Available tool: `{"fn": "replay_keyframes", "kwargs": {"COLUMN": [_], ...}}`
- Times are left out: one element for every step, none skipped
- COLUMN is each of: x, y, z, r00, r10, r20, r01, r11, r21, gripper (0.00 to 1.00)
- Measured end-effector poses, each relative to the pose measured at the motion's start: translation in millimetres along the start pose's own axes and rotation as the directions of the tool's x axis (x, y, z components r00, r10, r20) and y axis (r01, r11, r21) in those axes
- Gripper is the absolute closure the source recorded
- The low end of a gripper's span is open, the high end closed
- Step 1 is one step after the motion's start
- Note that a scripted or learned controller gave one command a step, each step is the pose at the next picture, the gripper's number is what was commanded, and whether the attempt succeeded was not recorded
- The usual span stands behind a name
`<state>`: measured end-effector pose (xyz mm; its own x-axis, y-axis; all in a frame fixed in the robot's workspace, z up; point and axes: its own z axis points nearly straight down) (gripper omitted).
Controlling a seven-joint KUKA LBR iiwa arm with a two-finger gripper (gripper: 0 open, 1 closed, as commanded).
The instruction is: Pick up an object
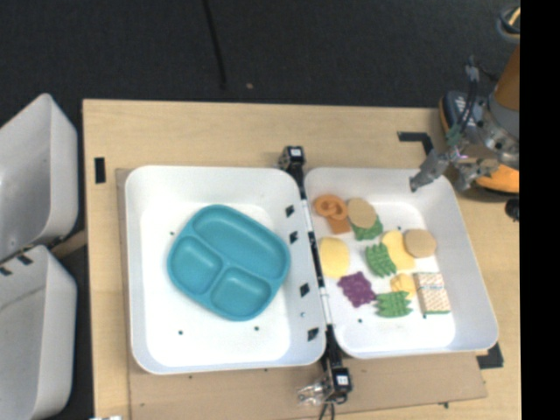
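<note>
Reaching in from the right, the arm hangs its hand (426,175) over the far right corner of the right bin (472,322); whether it is apart or together cannot be told, and nothing shows in it. Toy foods crowd that bin's left half: an orange ring (329,206) at the far end, a tan round piece (360,211) beside it, a yellow piece (333,255), green leafy bits (380,259), a purple cluster (356,288) and a patterned block (432,293) nearer. The left bin (149,331) bears a blue divided plate (228,262). Both bins sit on the desk (219,129).
</note>
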<state>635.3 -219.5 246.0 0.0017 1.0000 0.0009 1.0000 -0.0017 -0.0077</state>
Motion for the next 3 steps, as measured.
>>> {"fn": "replay_keyframes", "kwargs": {"x": [0.4,6.8,5.5], "y": [1.7,-1.5,-5.4], "z": [-5.5,55.7,99.8], "r00": [1.0,1.0,1.0], "r10": [-0.003,-0.003,-0.001], "r20": [0.002,0.001,0.002], "r01": [0.003,0.003,0.001], "r11": [1.0,1.0,1.0], "r21": [-0.008,-0.002,-0.004], "gripper": [0.0,0.0,0.0]}}
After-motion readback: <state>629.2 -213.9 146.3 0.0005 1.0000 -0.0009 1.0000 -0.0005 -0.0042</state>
